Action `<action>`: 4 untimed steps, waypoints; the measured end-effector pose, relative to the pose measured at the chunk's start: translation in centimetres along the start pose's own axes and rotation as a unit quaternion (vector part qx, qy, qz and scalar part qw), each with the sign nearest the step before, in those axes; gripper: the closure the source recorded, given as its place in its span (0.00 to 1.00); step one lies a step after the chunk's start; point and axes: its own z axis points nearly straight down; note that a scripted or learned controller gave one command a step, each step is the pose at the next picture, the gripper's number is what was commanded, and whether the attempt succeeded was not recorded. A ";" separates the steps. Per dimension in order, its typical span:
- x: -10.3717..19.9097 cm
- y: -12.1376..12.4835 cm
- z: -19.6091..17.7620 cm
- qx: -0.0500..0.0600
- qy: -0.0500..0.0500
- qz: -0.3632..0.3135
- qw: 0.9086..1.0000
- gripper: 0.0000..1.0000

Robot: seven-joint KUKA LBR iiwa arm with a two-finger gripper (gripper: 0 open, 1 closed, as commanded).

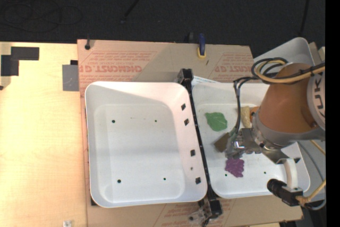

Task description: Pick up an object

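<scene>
Where the arm (289, 109) reaches in at the right of the frame, its gripper (237, 144) hangs low in the right bin (255, 188); I cannot tell its state. Just left lies a green object (217, 120), just below a purple one (234, 166).

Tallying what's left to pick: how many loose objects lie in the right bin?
3 visible: green piece mid-bin, purple piece below the gripper, yellowish piece beside the arm. More may be hidden.

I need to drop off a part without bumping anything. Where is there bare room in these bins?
The left bin has a bare floor from wall to wall. The right bin is crowded: the green object, purple object and gripper cluster mid-floor, leaving a narrow strip along the divider.
</scene>
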 end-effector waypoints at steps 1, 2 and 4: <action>4.6 2.0 -8.5 -0.005 0.003 -0.006 1.000 1.00; 5.1 0.0 -10.3 -0.001 0.002 -0.005 1.000 1.00; 5.0 2.1 -19.0 -0.003 0.002 -0.005 1.000 1.00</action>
